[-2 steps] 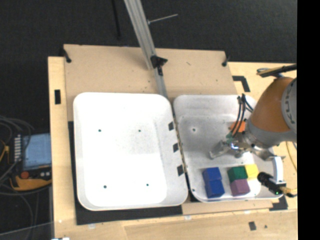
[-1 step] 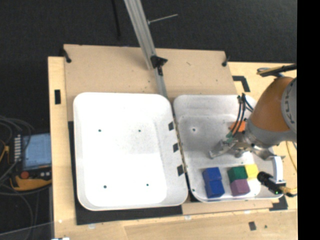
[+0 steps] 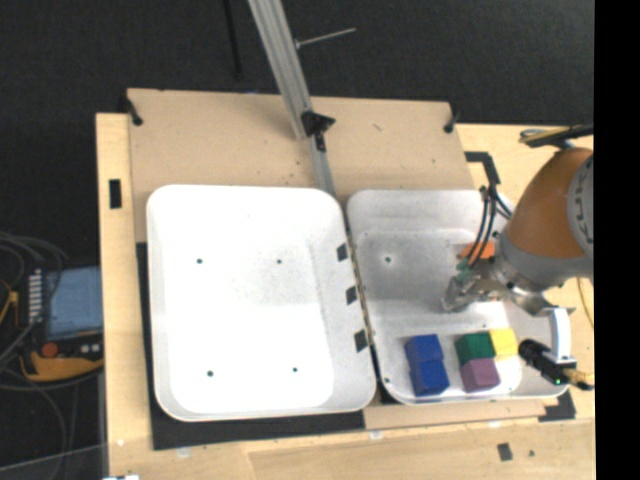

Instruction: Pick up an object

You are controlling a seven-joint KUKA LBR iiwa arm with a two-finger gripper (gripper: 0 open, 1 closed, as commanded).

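Since the blocks are gathered at the right bin's (image 3: 400, 218) near edge, blue (image 3: 426, 364), green (image 3: 474, 347), yellow (image 3: 503, 342) and purple (image 3: 481, 373), the tool (image 3: 462, 295) is held just behind them, its opening and contents not discernible.

This is a robotics lab or test cell. A plywood bench (image 3: 290, 143) stands on a dark floor and bears two shallow white bins (image 3: 160, 268) side by side. A grey industrial arm (image 3: 545, 223) with an orange band reaches in over the bench's right edge. An aluminium mast (image 3: 280, 48) rises from the bench's far edge. Loose cables and a control pendant (image 3: 60, 343) lie on the floor off its left edge.
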